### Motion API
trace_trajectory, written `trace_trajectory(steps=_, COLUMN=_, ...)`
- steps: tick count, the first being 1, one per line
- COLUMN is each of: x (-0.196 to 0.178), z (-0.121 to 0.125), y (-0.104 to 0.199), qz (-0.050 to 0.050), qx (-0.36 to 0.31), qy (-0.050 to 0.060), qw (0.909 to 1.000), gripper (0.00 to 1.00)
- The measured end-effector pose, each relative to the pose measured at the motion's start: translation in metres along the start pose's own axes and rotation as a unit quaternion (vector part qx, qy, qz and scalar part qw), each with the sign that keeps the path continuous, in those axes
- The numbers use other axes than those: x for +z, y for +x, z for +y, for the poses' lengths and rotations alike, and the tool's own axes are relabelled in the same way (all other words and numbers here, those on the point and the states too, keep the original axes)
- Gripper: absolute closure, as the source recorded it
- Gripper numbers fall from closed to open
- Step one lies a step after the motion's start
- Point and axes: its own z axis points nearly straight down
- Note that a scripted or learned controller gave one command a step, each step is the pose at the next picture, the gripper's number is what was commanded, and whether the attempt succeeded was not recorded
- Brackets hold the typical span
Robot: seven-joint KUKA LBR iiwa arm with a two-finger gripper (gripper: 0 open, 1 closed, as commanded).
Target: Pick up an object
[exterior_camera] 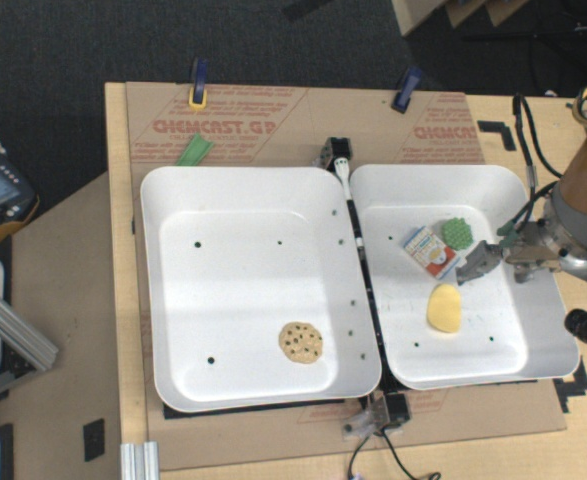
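Position: fixed above the bench (273, 118), looking down at a slant.
Facing: toward the bench's far edge at the top.
Distance: far enough to take in both the left bin (163, 268) and the right bin (493, 183) whole.
Arm side: arm (583, 198) enters from the right.

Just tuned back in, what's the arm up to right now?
The arm reaches into the right bin, its gripper low between the small carton and the lemon. Nothing is visibly held. A green object lies beside the carton; a cookie sits in the left bin.
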Motion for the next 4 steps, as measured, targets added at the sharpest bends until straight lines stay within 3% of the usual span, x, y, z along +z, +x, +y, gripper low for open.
trace_trajectory(steps=4, x=0.0, z=0.0, y=0.0, qz=0.0, qx=0.0, qy=0.0, qw=1.0, gripper=0.0)
